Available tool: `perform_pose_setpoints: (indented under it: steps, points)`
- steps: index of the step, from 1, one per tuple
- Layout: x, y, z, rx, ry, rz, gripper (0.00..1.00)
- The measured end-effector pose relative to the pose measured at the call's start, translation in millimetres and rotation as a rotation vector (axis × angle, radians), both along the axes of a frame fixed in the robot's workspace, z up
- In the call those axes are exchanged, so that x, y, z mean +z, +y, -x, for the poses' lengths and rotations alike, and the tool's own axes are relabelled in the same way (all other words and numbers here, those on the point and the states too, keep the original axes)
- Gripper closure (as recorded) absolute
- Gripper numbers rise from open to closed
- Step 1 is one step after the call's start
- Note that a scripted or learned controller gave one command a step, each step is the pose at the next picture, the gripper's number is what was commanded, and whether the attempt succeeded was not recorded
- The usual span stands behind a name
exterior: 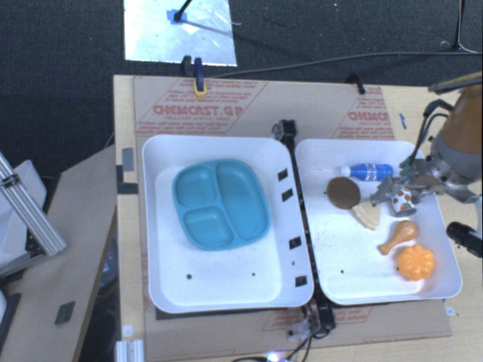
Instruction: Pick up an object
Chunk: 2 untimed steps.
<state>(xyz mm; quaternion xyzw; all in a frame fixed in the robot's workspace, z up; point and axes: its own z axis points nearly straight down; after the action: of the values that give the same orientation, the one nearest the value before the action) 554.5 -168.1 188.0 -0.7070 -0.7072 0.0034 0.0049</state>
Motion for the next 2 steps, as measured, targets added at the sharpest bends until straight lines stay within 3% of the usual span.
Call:
perform_pose_setpoints:
  steps: [1, 2]
  points:
    - [7, 0, -3, 0.003, -0.013, 0.002, 0.0]
    - [-48, 6, 5, 0.001, -0.009, 0.001, 0.0]
